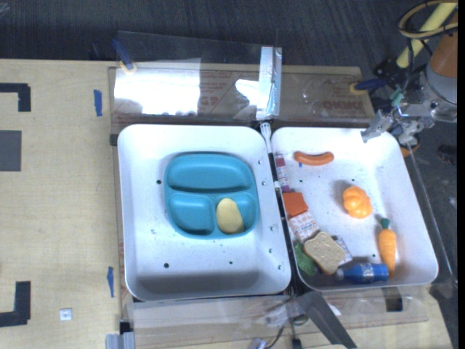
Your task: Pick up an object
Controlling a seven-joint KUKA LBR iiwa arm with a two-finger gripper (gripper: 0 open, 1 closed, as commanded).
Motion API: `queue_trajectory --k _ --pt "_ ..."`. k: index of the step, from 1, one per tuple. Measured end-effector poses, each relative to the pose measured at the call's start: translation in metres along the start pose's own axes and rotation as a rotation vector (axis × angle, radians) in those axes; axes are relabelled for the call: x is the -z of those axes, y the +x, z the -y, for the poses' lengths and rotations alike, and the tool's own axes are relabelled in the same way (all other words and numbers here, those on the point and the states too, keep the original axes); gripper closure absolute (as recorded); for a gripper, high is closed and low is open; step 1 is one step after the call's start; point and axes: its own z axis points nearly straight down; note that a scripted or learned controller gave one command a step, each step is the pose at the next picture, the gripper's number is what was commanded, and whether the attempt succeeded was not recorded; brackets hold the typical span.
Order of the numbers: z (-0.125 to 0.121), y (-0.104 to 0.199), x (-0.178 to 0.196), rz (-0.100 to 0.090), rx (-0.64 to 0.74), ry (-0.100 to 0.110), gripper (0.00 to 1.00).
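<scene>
The right bin [418,217] holds a red-orange sausage [314,158] at its back and an orange pepper-like toy [357,201] in the middle. A carrot [387,246] lies by the right wall. A slice of bread [325,252], a blue bottle [363,272], an orange box [296,204] and a green piece [303,262] crowd the front left. My gripper [385,124] hangs over the bin's back right corner, apart from every object. In the left bin [138,217] a yellow potato-like toy [229,215] rests in a blue divided plate [190,195].
Printed packets [282,171] lie along the right bin's left wall. A clear plastic sheet with a metal bar [269,82] stands behind the bins. Yellow and blue cables [421,20] hang at the upper right near the arm. Wooden bench [51,195] spreads out to the left.
</scene>
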Motion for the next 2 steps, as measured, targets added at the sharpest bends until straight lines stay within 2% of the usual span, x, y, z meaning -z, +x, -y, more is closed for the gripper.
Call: queue_trajectory --k 1,2 --pt "0.081 0.044 -0.105 0.001 0.01 -0.004 0.0" --pt "0.145 0.023 -0.105 -0.002 -0.045 -0.006 0.0"
